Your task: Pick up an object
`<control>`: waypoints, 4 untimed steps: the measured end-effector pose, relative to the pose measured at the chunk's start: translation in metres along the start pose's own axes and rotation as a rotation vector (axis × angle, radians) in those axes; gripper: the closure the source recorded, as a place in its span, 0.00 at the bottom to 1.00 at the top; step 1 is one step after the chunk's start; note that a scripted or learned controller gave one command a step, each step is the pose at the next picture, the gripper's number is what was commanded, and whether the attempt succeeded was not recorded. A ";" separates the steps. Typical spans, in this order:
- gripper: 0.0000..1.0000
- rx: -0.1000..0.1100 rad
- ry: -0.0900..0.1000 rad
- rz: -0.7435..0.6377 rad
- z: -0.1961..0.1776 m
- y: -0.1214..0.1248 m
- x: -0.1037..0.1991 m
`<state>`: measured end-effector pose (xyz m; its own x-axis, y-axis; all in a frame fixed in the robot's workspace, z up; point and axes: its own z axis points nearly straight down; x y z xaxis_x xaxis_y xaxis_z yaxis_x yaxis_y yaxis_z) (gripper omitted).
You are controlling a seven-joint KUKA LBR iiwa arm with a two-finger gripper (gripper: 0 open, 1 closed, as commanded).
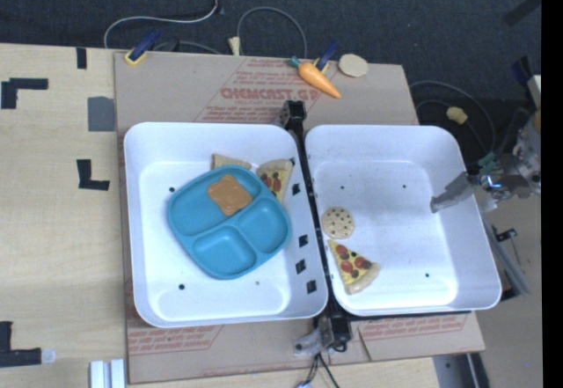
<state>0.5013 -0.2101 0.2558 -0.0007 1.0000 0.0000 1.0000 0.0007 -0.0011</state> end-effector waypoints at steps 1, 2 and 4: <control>0.00 -0.009 0.000 -0.010 -0.036 0.093 0.060; 0.00 0.016 0.005 0.000 0.096 0.024 0.095; 0.00 0.000 0.001 -0.001 0.072 0.077 0.149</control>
<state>0.5783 -0.0610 0.1838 -0.0017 1.0000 0.0007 1.0000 0.0017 -0.0010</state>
